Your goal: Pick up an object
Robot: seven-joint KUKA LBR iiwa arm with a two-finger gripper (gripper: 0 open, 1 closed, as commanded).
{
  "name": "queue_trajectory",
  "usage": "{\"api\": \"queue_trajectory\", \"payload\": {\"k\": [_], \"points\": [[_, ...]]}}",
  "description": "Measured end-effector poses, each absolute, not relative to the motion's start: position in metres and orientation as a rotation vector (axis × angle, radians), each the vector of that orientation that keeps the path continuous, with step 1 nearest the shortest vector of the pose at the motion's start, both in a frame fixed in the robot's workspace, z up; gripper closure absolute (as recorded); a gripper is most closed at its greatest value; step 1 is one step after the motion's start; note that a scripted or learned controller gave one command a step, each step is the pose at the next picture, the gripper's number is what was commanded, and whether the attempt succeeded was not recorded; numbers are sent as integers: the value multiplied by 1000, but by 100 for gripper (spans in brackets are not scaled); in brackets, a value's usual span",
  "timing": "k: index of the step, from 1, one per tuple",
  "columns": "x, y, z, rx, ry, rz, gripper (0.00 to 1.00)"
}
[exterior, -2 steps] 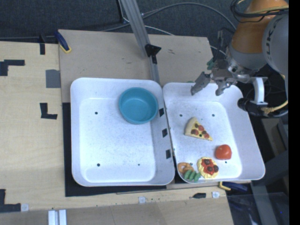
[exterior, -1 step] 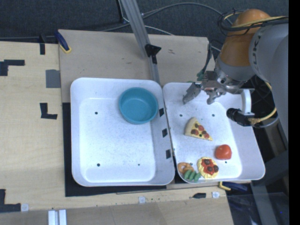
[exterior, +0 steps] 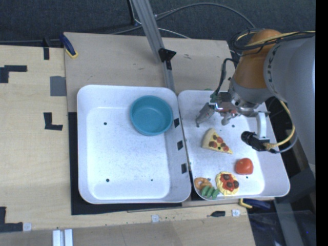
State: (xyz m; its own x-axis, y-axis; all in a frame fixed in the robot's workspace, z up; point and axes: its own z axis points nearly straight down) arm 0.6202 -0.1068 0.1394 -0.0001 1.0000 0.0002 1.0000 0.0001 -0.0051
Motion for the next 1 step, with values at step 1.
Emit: {"api": "queue_trajectory", "payload": {"k": [1], "points": [[620, -106, 88, -2220, -2222, 2, 0]]}}
